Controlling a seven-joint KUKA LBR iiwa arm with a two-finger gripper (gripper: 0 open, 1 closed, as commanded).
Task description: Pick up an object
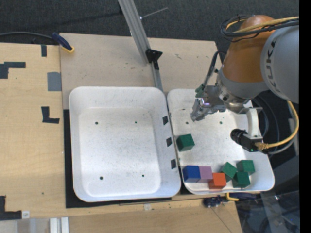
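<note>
The blocks (218, 174) lie untouched in the right bin (265, 181); the gripper (200, 111) hovers above; whether its jaws are wide, I cannot tell; picking remains.

Blocks (216, 174) in right bin (182, 101)

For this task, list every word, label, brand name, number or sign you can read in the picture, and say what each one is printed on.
"KU": dark letters running down the grey arm at the picture's right edge; the rest of the word is cut off.
No other text is readable. The dark tape shapes on the bench are plain marks, not letters, and the coloured blocks show no print.
</note>
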